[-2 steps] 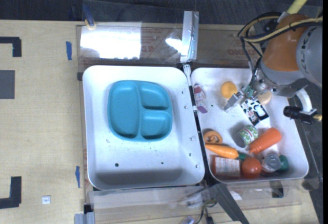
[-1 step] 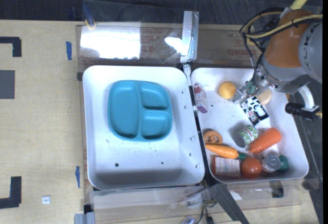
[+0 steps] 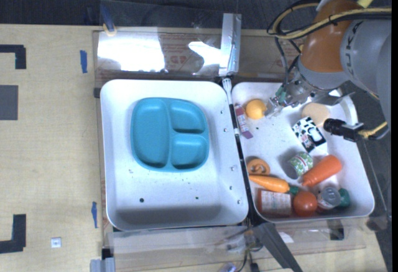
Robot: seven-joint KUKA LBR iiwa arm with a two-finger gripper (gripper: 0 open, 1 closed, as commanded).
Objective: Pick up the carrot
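Carrot [image 3: 323,170] lies in the right bin [image 3: 367,183], crowded by a can [image 3: 301,162] (and tomato [image 3: 305,202]); gripper [image 3: 283,98] hovers well apart, its state untellable. Neighbours may spoil the grasp.

- You have a light wooden bench [image 3: 43,140]; black tape marks sit along its left edge.
- Two shallow white bins rest directly on it, side by side and touching: left bin [image 3: 118,196] mid-bench, right bin [image 3: 364,193] toward the bench's right edge.
- A clear plastic sheet [image 3: 155,46] lies along the far edge.
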